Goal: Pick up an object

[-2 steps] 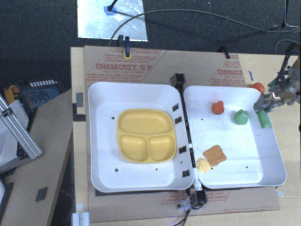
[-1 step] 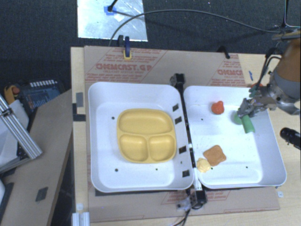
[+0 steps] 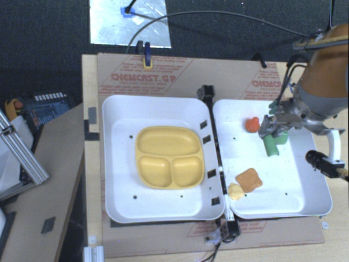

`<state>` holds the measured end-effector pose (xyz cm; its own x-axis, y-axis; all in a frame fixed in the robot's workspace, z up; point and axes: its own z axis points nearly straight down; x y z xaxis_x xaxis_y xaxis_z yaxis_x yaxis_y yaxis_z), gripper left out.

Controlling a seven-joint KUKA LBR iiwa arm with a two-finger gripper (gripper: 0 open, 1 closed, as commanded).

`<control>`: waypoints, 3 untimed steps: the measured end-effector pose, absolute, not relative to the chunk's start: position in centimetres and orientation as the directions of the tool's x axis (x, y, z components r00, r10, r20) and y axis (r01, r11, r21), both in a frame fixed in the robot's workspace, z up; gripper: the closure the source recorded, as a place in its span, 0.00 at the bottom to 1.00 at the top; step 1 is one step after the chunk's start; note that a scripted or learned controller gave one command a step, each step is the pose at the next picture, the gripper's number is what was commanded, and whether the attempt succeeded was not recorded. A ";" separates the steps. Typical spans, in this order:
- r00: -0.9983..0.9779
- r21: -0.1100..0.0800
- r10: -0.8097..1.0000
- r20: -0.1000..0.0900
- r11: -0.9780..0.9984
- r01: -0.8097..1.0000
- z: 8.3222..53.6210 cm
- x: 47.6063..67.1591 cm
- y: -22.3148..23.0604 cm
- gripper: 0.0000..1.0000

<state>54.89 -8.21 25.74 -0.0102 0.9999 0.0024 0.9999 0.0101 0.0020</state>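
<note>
In the right bin [image 3: 305, 201], my gripper [image 3: 271, 130] hangs over the upper middle, right above a green object [image 3: 274, 145] whose top end meets the gripper's tip. Whether the green object is gripped or just lies beneath it is unclear from this angle. A small red-orange object [image 3: 252, 125] lies just left of the gripper. Near the front left of the same bin lie an orange-brown piece [image 3: 249, 179] and a small pale yellow piece [image 3: 235, 191], touching each other.
The left bin [image 3: 117, 146] holds a yellow tray with three compartments [image 3: 166, 156]. A black divider [image 3: 214, 146] runs between the bins. The arm's grey and orange body [image 3: 327, 86] looms over the right bin's far right corner, with a black fitting [image 3: 322, 162] at its right rim.
</note>
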 end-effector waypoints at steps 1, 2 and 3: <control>-0.010 0.000 1.000 0.002 0.010 1.000 24.3 53.6 -2.5 1.00; -0.010 0.001 1.000 0.002 0.010 1.000 24.0 53.7 2.9 1.00; -0.011 -0.001 1.000 0.002 0.011 1.000 23.0 53.1 8.5 1.00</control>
